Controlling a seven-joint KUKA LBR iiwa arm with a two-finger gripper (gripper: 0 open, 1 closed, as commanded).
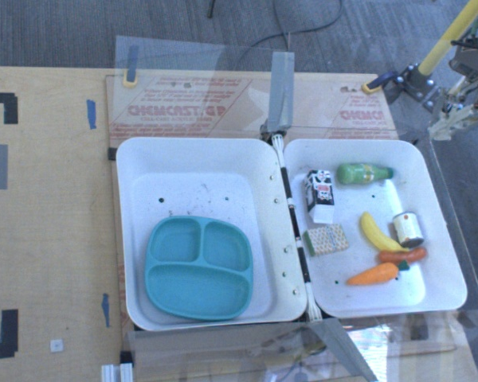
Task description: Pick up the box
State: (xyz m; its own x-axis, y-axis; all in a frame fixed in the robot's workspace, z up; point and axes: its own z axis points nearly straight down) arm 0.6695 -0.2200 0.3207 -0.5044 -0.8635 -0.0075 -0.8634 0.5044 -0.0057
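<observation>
The box [327,239] lies flat in the right bin [442,293], just below the milk carton [320,196] and left of the banana [376,233]. Descend vertically, straddling its short sides. Whether the pincer is released, I cannot tell.

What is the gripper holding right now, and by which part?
Nothing that can be seen. The box lies untouched in the right bin, beside the milk carton and banana, with no fingers around it.
</observation>
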